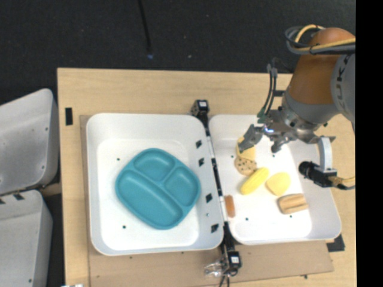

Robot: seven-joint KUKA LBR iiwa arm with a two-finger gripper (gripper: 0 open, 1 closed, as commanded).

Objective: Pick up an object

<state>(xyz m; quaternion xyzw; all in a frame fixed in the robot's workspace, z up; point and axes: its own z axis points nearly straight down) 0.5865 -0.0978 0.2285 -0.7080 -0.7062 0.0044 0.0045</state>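
Left bin [96, 220]: we see a teal divided plate [157, 187].
Right bin [320, 220]: gripper [263, 139] spread above yellow pieces [254, 181].

Arm [323, 70] cut off at right edge — cookie [245, 162] partly hidden.

glossy teal plastic tray [157, 188], matt wooden bench [149, 91]

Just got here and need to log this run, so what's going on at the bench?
The grey and orange arm has reached in over the right bin, with its gripper above the food pieces there: a cookie, two yellow pieces and a bread roll. Nothing looks lifted yet. The left bin holds a blue divided plate.
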